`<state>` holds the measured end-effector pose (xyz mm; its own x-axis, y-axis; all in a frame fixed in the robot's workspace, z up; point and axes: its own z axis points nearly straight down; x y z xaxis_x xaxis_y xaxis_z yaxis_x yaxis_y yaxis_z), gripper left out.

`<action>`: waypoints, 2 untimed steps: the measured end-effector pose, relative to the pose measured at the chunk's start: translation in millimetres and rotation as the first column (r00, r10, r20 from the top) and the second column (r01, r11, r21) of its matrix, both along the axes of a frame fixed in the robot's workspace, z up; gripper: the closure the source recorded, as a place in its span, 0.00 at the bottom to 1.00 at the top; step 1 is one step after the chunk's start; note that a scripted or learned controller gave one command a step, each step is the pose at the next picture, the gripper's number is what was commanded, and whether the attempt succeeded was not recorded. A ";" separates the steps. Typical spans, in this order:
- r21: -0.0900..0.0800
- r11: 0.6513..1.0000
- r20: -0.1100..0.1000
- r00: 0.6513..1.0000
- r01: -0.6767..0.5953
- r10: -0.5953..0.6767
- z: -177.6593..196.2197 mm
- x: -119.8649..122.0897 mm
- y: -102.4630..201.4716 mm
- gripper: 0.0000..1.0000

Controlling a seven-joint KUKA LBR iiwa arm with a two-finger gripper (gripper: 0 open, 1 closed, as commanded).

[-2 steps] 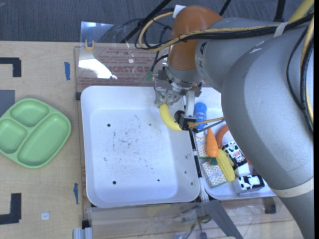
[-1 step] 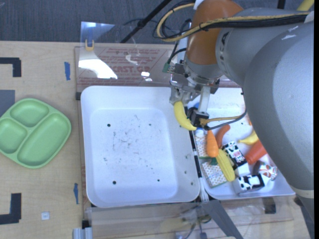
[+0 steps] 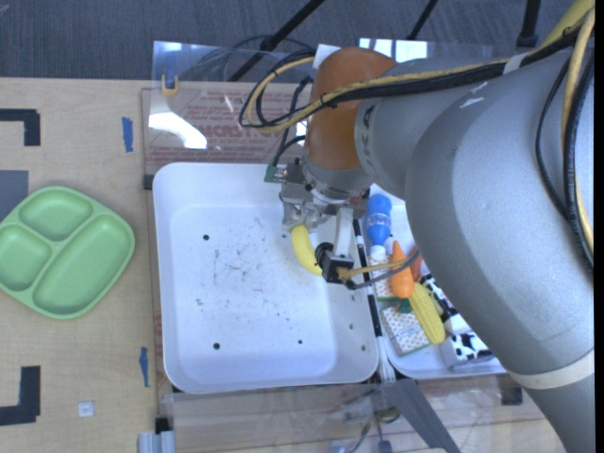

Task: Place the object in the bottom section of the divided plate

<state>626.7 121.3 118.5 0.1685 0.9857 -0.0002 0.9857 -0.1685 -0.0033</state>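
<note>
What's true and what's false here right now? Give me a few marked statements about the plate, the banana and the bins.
1. The green divided plastic plate lies on the wooden bench, left of both bins. True.
2. The yellow banana already lies in the plate's bottom section. False: it is over the left white bin, right at the gripper.
3. The blue bottle is in the right white bin. True.
4. The yellow corn cob lies in the left bin. False: it is in the right bin, beside the orange carrot.
</note>
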 end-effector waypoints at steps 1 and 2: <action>0.000 1.000 0.000 1.000 0.000 0.000 0.2 0.1 -0.1 0.00; 0.011 0.879 0.005 0.879 0.477 -0.477 -29.4 -19.9 11.0 0.00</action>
